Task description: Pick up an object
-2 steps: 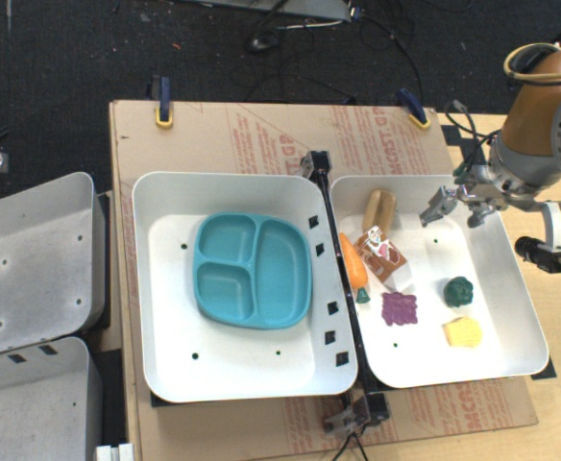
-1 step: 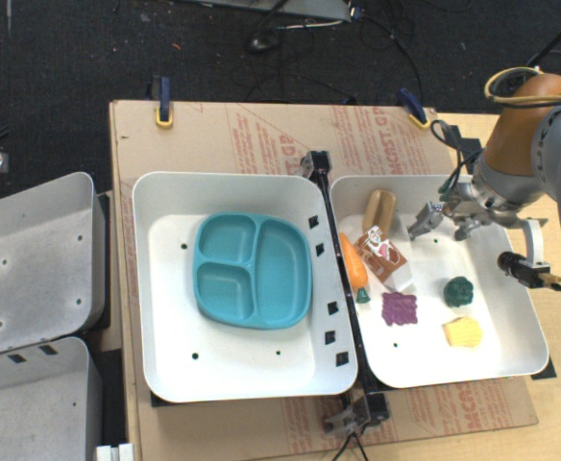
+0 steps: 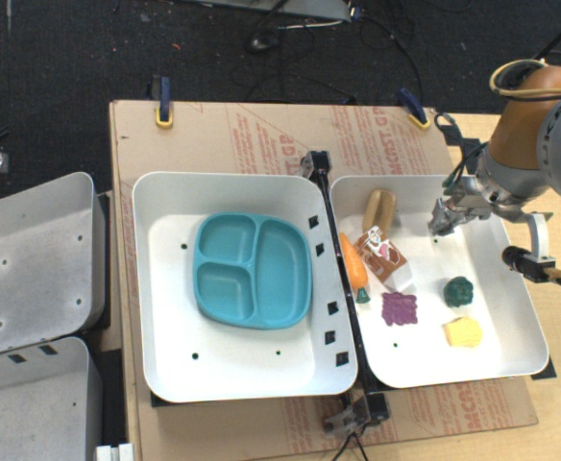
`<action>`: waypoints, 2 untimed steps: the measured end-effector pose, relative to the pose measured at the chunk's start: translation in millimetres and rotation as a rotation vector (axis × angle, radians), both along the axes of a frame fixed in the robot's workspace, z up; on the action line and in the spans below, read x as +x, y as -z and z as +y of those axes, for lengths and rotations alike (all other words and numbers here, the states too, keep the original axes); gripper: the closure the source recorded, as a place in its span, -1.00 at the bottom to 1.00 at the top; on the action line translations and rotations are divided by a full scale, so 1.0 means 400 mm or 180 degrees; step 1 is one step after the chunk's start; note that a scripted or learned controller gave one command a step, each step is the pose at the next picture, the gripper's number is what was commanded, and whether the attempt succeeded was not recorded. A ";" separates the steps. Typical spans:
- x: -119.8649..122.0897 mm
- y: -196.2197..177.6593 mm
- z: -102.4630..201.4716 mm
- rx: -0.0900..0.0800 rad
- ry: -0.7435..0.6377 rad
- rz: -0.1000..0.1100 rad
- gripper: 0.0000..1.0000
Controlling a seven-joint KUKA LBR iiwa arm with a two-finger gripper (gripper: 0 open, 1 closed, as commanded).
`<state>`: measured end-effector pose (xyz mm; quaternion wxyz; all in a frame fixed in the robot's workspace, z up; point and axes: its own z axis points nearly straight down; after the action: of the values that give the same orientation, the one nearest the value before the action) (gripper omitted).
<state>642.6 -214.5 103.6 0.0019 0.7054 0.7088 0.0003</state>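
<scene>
The right bin [image 3: 511, 344] holds several objects. A tan cylinder [image 3: 378, 208] lies near its back. An orange carrot [image 3: 353, 260] rests along the left wall, next to a brown and white packet [image 3: 383, 256]. A purple piece [image 3: 399, 307], a dark green ball [image 3: 458, 291] and a yellow block [image 3: 463, 332] lie toward the front. My gripper [image 3: 443, 221] hangs over the bin's back right part, to the right of the cylinder, with no object seen between its fingers.
The left bin [image 3: 165, 353] bears a teal divided tray [image 3: 253, 269]. A black divider with clips [image 3: 333, 257] runs between the bins. The arm [image 3: 530, 133] reaches in from the right. White panels [image 3: 31, 257] lie left of the bench.
</scene>
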 end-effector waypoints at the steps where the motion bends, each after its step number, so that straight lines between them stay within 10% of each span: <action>1: 0.014 -0.160 -0.006 -0.0003 0.0007 -0.0017 1.00; 2: 0.018 -0.278 -0.007 -0.0001 0.0007 -0.0012 1.00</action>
<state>649.8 -217.1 214.7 0.0034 0.7062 0.7080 0.0015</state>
